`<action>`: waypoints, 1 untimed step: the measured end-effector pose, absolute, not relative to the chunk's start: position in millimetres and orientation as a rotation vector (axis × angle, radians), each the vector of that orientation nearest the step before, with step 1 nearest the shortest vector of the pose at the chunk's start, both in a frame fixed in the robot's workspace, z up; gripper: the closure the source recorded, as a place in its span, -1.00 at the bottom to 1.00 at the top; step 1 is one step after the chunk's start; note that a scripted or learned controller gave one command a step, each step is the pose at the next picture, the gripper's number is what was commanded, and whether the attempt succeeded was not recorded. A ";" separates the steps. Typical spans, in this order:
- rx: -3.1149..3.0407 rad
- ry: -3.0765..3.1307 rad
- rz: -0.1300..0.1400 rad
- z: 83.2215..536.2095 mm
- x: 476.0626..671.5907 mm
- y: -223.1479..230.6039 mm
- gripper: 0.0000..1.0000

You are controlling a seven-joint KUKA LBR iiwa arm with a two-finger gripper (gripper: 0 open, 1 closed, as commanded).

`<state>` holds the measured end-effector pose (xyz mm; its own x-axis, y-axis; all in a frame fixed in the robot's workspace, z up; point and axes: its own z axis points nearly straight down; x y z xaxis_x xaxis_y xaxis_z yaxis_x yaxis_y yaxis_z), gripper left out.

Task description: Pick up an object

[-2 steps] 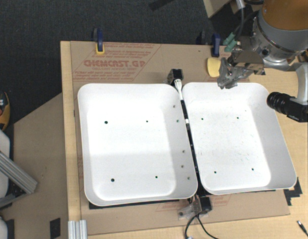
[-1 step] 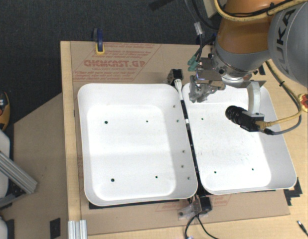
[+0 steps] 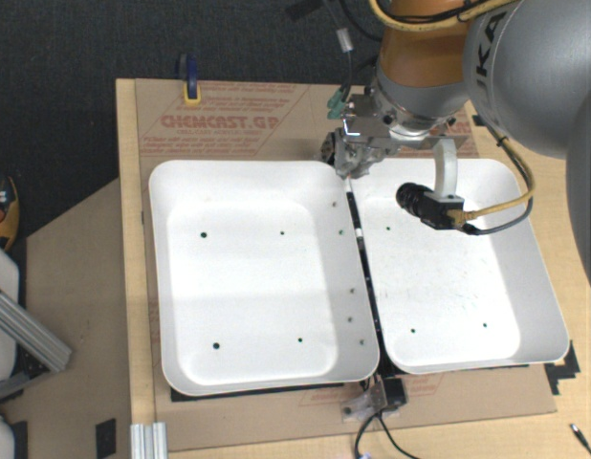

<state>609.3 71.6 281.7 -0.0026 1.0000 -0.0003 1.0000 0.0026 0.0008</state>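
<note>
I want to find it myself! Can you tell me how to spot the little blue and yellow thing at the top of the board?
Start at the big brown board under the two white bins. Follow its far edge toward the left corner, above the red printed lettering. There sits a small clamp with a blue top and yellow bottom, the only blue and yellow thing on that edge, far from the robot's end effector.

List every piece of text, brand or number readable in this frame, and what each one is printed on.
"CHEMCAST G P": red lettering on the brown board behind the bins; the last letters are uncertain, and the smaller red line beneath is too blurred to read.
"K": a partial dark letter on the grey arm, cut off by the arm's curve.
Nothing readable on either white bin.
</note>
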 end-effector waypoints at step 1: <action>2.219 2.221 0.004 305.8 592.4 80.2 1.00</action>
